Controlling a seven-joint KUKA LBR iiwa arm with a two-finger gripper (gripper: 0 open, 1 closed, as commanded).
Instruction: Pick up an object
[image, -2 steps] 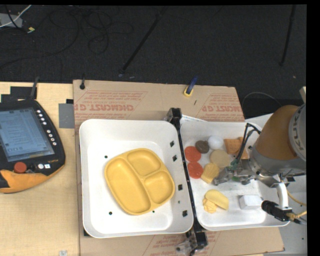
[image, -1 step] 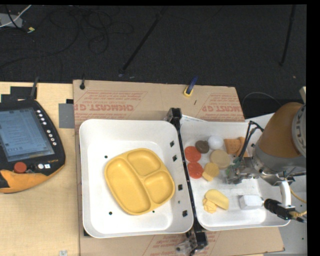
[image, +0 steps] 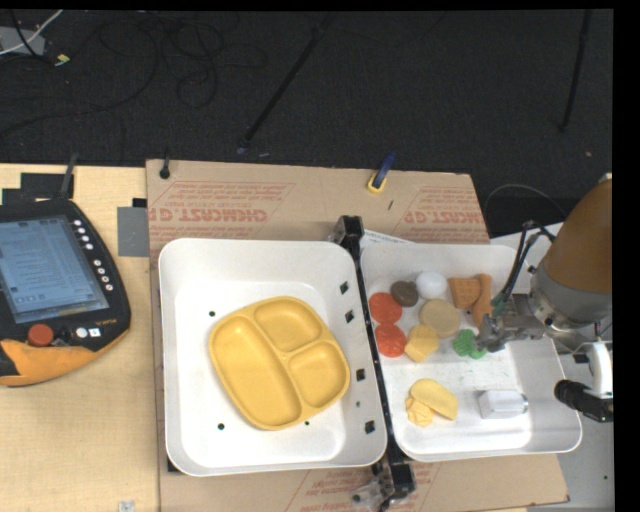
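The right white bin (image: 545, 425) holds several small toy foods. Among them are two red rounds (image: 385, 306), a brown piece (image: 404, 292), a white ball (image: 432, 284), an orange piece (image: 470, 292), a tan disc (image: 440, 317) and a yellow block (image: 422, 345). A green piece (image: 464, 345), a yellow lump (image: 431, 402) and a grey-white piece (image: 500, 404) lie there too. My gripper (image: 490, 333) reaches in from the right and sits low in this bin. Its tip is right beside the green piece and just below the orange piece.
The left white bin (image: 190, 300) holds a yellow divided plate (image: 280, 360). A black divider (image: 365, 350) runs between the bins. A teach pendant (image: 55, 290) lies on the bench at far left. A blue and yellow clip (image: 379, 176) sits on the cardboard behind the bins.
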